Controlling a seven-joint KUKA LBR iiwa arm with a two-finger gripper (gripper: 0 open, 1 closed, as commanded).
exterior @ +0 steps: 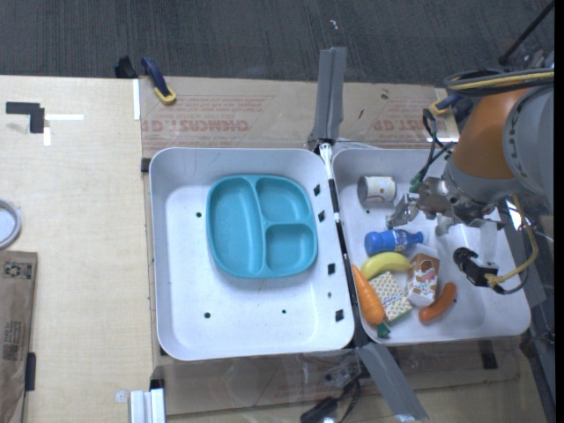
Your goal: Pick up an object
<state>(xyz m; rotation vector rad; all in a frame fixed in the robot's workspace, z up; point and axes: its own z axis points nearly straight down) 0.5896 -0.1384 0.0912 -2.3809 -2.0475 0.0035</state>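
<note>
Blue bottle (394, 240) lies on its side in the right bin (502, 324), above the banana (386, 263). I see the tool (411, 207) just above the bottle, near the white cup (379, 189); I cannot tell its opening. Carrot (368, 297), waffle (392, 293) and sausage (438, 303) lie below. Teal divided plate (262, 226) sits in the left bin (176, 315).

The surface (79, 192) is a pale wood-grain bench top occupying the left and centre of the camera view. Beyond its far edge lies a dark grey carpeted floor (220, 16). A sheet of brown cardboard (238, 113) with reversed red lettering lies flat on the surface. A grey metal post (330, 95) stands at the far side. Black tape marks (26, 113) sit near the left edge, with a roll of tape (7, 225) below them. Lighting is even and diffuse.
</note>
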